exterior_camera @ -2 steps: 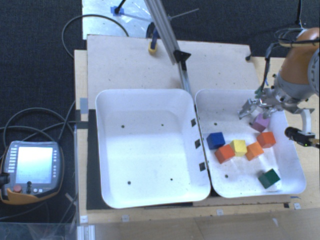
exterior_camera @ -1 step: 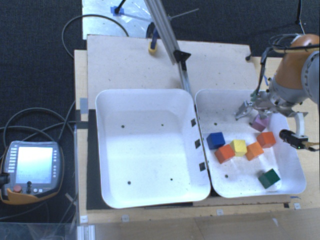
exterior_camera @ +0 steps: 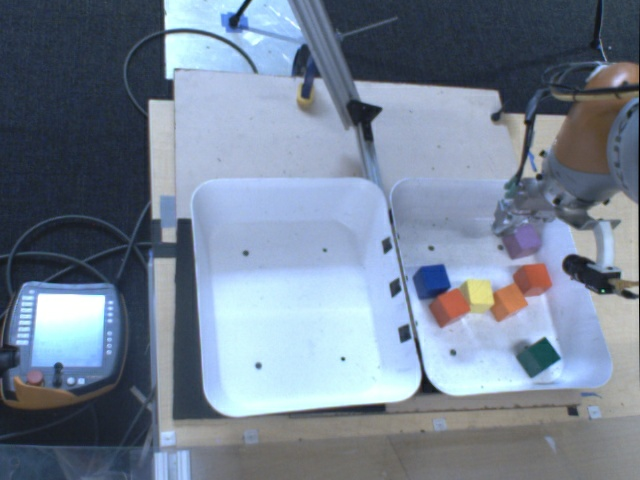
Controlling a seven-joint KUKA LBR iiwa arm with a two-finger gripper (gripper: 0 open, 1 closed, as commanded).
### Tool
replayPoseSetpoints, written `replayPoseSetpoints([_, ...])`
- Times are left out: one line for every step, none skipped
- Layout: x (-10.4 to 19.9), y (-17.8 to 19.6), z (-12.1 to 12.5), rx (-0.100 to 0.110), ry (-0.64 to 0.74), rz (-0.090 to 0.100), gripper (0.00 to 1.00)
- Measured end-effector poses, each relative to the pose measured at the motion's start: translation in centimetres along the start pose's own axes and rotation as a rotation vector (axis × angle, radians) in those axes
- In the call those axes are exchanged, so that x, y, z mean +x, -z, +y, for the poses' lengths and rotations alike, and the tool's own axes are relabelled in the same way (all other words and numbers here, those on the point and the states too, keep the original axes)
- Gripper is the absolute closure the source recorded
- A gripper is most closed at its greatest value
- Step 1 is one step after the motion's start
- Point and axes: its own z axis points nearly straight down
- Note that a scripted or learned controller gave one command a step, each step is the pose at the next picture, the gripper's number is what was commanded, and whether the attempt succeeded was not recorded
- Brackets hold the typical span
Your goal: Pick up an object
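- The gripper hangs over the right bin, up near the bin's far edge, on the end of the grey arm.
- A purple block sits right under the gripper, touching it or almost. From the gripper it lies at about 5 o'clock, very close.
- Can't tell if the gripper is open or closed; its tips blur into the block top, so I can't say it holds the block.
- The block looks roughly square, so no real long side to line up with. It sits a bit turned vs. the bin walls.
- Other blocks are farther off, all toward 6 to 7 o'clock from the gripper: orange block, another orange block, yellow block, a third orange-red block, blue block.
- A green block is well apart, near the bin's near corner at 6 o'clock.
- The left bin is away at 9 o'clock, on the table.
- My guess: purple block is the one to go for, since it's nearest by far. The move needs a small shift toward 5 o'clock, then straight down.
- Risk, I think: if the gripper is off-centre it may just push the block aside.
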Motion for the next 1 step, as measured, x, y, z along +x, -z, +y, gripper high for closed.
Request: replayPoseSetpoints([0.44, 4.57, 0.33, 0.015, -0.002, 0.007, 1.0])
